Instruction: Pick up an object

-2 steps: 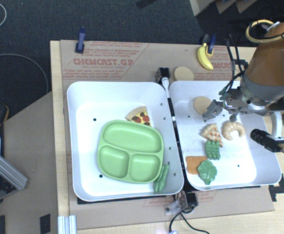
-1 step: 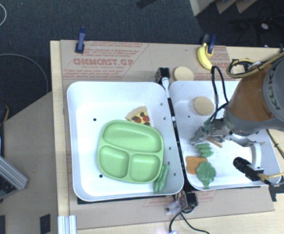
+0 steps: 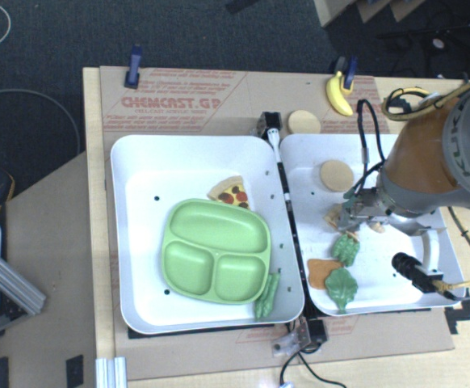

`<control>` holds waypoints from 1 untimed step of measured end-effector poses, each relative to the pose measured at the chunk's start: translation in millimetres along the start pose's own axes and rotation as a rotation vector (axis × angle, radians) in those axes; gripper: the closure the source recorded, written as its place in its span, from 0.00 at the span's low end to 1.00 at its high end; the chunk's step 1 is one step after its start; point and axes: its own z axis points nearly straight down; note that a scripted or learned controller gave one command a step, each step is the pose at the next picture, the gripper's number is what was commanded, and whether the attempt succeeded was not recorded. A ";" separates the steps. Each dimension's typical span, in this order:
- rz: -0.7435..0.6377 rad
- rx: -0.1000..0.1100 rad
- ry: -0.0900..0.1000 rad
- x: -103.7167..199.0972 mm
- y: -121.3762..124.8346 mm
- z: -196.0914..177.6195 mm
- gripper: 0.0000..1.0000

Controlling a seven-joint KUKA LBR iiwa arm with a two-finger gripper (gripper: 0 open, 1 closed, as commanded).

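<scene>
The gripper (image 3: pixel 353 221) hangs over a leafy green toy vegetable (image 3: pixel 347 248) in the right bin (image 3: pixel 380 301); its grip cannot be told.

A robotics lab: a plywood worktop (image 3: pixel 186 103) clamped at its edge, loose cables (image 3: pixel 9 95) on dark carpet (image 3: pixel 49 23), toy food (image 3: pixel 342 95).

Left bin (image 3: pixel 138 217): open floor along far and left sides; green divided plate (image 3: pixel 216 250) blocking centre, pizza slice (image 3: pixel 229 191) at its far edge. Right bin (image 3: pixel 300 156): crowded mid-floor with green pieces (image 3: pixel 344 267), tan disc (image 3: pixel 336 175); near-right corner passable.
</scene>
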 end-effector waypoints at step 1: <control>-0.003 0.024 0.011 7.9 -49.8 15.7 1.00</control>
